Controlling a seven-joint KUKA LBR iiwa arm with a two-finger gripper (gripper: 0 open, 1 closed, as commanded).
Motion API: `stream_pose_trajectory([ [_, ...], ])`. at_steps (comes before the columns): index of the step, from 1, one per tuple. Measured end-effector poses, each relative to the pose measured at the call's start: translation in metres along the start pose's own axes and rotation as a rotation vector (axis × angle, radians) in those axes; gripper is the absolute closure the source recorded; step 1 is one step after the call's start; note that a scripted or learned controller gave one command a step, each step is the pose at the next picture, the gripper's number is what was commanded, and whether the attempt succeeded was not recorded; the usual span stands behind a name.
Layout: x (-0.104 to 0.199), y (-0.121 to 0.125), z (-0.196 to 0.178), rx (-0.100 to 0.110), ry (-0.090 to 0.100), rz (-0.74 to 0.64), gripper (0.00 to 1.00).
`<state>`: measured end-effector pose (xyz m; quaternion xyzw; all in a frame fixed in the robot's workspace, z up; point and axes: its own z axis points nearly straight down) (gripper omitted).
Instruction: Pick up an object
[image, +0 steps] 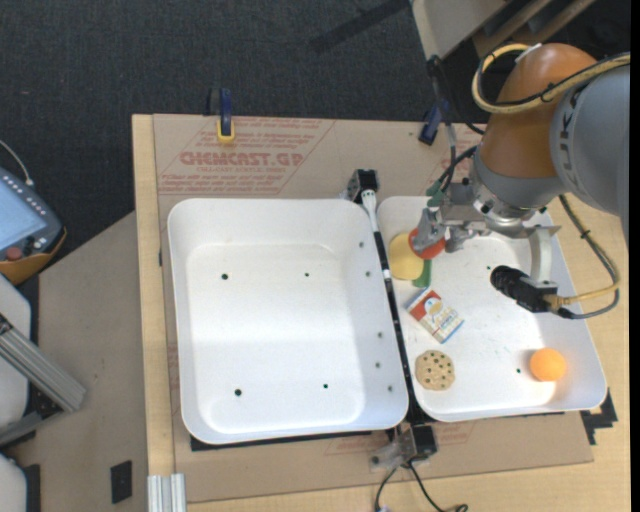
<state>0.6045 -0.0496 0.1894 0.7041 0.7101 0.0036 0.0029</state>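
Reaching in from the right over the right bin (590, 385), with the gripper (432, 240) low at that bin's upper-left corner, close to the divider between the two bins. Directly below and just left of the gripper: a yellow rounded object (404, 260), touching or nearly touching the red-and-green piece (424, 247) at the tool's tip. Cannot tell whether that piece belongs to the gripper or is a separate item, nor how the tool is set around it. Nearest candidate by far: the yellow object, lying toward the divider wall, with no clear long axis. Farther down the bin: a small printed card packet (435, 316), lying diagonally; a cookie (434, 369) near the lower-left corner; an orange ball (547, 365) well apart at lower right. Left bin (190, 300) alongside.
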Motion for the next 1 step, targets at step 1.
stream_pose_trajectory([
  [1, 0.0765, -0.0422, 0.0035, 0.011, 0.002, 0.002, 1.0],
])
